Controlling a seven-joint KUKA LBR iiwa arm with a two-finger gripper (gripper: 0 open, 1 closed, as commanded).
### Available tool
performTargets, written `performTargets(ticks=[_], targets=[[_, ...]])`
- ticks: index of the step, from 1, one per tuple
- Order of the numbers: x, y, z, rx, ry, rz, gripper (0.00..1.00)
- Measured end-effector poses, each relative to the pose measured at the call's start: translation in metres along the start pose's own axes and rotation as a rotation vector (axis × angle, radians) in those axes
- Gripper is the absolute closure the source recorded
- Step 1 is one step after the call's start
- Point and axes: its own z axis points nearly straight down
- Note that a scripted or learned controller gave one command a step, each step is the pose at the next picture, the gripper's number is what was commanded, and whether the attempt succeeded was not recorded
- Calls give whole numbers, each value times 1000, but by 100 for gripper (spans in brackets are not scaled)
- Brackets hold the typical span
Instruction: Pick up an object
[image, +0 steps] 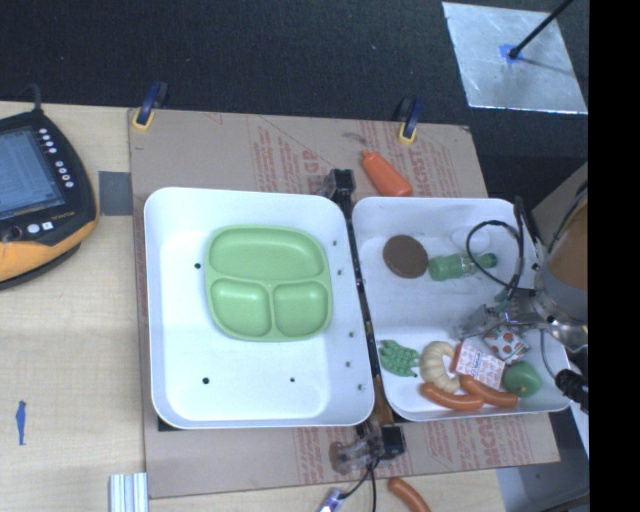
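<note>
Here the cardboard sheet (300, 150) covers the bench, flat and brown with red print, clipped at its far edge. On it the two white bins sit side by side, smooth, shallow and round-cornered. The left bin (180, 380), well to the left of the pincer, holds a pale green divided plate (268, 282), matte plastic with three compartments. The right bin (420, 215) lies under the pincer (500, 318), which hangs over its right part amid black cables; whether it is apart or together I cannot tell.

Just below the pincer lies a small red-and-white patterned packet (480, 366), with a glossy green ball (521, 378) to its right. Two orange sausage shapes (460, 398) lie along the near wall, beside a pale curved piece (436, 362). A knobbly green toy (398, 357) rests left of the pincer. Beyond it, up-left, sit a flat brown disc (406, 256) and a small green bottle (455, 266). An orange carrot-like piece (385, 174) lies outside the bin, on the cardboard.
</note>
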Motion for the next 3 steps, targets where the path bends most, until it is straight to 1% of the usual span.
performTargets(ticks=[1, 2, 3], targets=[[3, 27, 0, -1, -1, 0, 0], [-1, 141, -1, -1, 1, 2, 0], [-1, 135, -7, 26, 8, -2, 100]])
